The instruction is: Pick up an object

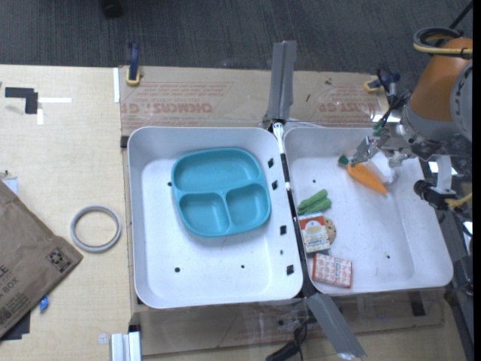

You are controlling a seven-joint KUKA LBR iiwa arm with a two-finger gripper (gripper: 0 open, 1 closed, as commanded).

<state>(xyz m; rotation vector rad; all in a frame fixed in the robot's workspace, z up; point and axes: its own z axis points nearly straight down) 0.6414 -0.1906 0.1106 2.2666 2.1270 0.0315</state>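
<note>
In the right bin (421,269): gripper (366,153) at the orange carrot (367,176).
We see the carrot near the far wall, its green top right at the gripper; we cannot tell the gripper's state. Nearer lie a green pod (314,201) and two packets (323,250); a blue tray (221,191) sits in the left bin (150,262).

We saw smooth, glossy plastic in the white bins (150,277) and the blue tray (222,192). The bench (60,156) looked like matt pale wood, the backing (203,100) plain cardboard.
</note>
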